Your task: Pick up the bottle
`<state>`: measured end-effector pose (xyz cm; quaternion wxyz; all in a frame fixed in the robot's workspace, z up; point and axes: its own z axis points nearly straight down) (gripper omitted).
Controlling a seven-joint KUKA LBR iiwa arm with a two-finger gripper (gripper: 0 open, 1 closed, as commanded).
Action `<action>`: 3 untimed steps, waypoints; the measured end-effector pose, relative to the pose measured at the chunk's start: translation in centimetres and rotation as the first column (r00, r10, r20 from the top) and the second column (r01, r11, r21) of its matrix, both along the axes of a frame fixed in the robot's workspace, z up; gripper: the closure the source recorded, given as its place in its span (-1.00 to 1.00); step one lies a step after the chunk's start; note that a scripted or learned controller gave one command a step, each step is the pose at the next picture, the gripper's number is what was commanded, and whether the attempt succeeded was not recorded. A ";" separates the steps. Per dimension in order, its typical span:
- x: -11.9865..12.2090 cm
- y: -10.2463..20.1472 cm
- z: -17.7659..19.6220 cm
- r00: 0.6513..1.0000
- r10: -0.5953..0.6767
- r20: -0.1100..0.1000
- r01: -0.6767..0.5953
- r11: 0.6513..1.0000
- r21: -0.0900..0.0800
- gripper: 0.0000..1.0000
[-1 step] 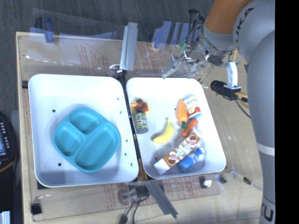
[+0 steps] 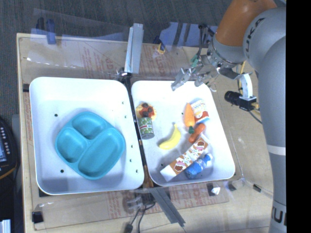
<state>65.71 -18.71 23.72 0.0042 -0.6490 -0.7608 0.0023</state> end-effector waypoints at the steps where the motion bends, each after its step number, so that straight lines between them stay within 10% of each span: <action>1: 0.0 -2.1 -3.5 0.988 0.151 0.001 -0.151 0.988 0.001 -1.00; 2: 0.1 -1.9 -2.9 0.988 0.157 -0.005 -0.157 0.988 0.004 1.00; 3: 0.0 -2.4 3.1 0.994 0.109 0.005 -0.109 0.994 -0.002 1.00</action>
